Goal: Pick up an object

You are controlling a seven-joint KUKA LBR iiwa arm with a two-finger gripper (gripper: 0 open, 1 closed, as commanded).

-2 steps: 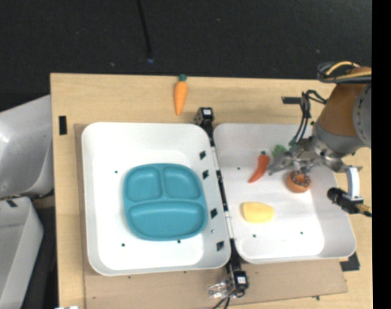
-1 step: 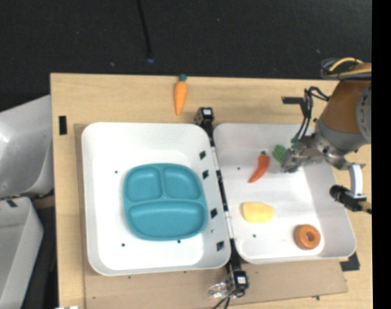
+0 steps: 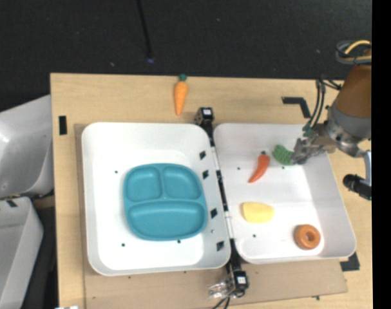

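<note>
The right bin (image 3: 324,192) holds a red chili pepper (image 3: 259,168), a yellow wedge-shaped piece (image 3: 256,212), a brown doughnut (image 3: 307,236) near its front right corner, and a small green object (image 3: 282,154) near its far edge. My gripper (image 3: 303,150) is low at the far right of this bin, right beside the green object and seemingly touching its right end. The grey wrist with its orange band (image 3: 356,98) rises behind it at the right edge.
A blue divided plate (image 3: 164,200) lies in the middle of the left bin (image 3: 98,172). A toy carrot (image 3: 180,95) lies on the wooden bench behind the bins. Black clips (image 3: 205,116) sit along the seam between the bins.
</note>
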